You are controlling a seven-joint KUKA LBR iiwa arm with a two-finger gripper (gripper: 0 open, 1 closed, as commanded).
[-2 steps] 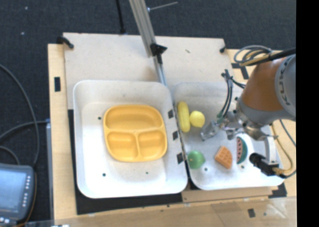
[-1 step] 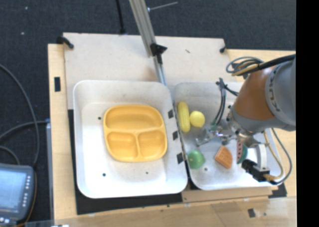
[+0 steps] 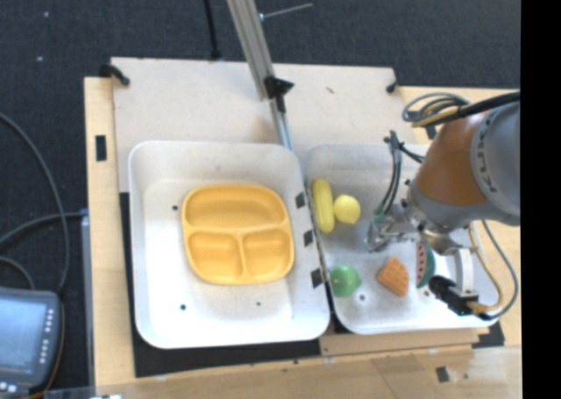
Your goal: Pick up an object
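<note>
Hovering over the middle of the right bin [image 3: 351, 157], the gripper [image 3: 386, 236] gives no readable grasp state. Candidate objects: lemon [image 3: 347, 209] and banana [image 3: 323, 205] at the left wall, orange wedge [image 3: 394, 276] toward the front edge. Judged risk: a descent between them closes on nothing.

We see a matt yellow plastic tray [image 3: 237, 232] in a smooth white plastic bin [image 3: 145, 213], on a pale wooden bench [image 3: 188, 95].

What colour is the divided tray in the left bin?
Yellow-orange, plain, no pattern; the divided tray shows in the camera view.
</note>
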